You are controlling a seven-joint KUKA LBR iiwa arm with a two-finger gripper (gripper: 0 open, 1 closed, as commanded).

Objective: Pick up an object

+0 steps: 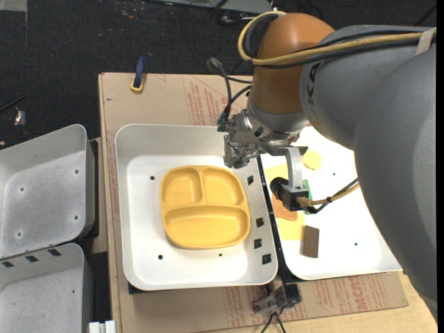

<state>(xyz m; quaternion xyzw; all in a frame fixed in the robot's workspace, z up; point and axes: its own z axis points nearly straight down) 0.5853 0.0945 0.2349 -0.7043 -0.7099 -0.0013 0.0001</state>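
Observation:
A yellow three-compartment plate point(205, 207) lies flat in the middle of the left white bin point(139, 186). My gripper point(237, 157) hangs over that bin's far right corner, just beyond the plate's far right rim and beside the divider between the bins. The wrist and cables cover its tips. In the right bin point(361, 255) lie a brown block point(310, 241), a small round yellow piece point(312, 160) and a flat orange piece point(286, 212), partly hidden by a black and white fitting on the arm.
The big grey arm point(374, 96) covers the right bin's far side. Both bins rest on a cardboard sheet point(173, 96), where a blue and yellow tool point(139, 73) lies at the far left. Grey trays point(41, 186) stand off to the left.

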